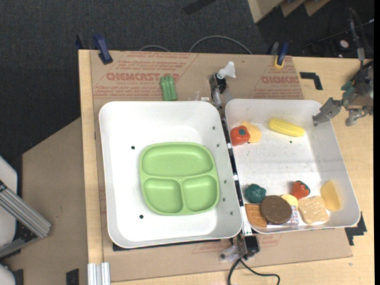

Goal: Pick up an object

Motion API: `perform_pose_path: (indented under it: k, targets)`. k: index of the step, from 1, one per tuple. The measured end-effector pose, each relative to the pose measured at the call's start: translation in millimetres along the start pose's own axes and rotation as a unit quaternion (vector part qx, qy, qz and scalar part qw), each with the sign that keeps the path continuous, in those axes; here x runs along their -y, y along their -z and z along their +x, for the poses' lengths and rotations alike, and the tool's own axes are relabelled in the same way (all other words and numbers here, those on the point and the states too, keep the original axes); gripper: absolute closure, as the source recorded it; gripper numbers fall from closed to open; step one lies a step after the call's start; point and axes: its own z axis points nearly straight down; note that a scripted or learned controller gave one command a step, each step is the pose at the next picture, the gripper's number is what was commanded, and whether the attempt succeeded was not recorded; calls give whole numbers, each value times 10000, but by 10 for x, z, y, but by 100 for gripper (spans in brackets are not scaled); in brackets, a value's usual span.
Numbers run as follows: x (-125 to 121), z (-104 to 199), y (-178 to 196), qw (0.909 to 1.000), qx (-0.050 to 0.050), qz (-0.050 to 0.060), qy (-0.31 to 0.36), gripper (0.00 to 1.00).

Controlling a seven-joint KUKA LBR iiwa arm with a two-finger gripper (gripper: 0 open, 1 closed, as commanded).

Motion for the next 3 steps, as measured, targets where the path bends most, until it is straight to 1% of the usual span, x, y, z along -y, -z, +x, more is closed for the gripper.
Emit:
perform_pose_path:
  k: [1, 2, 3]
  targets:
    - [-532, 928, -1313, 10000, -41, 55, 46, 0]
    - [-779, 281, -1468, 10000, 20, -47, -9, 0]
    - [-520, 55, -1578, 10000, -6, 16, -10, 0]
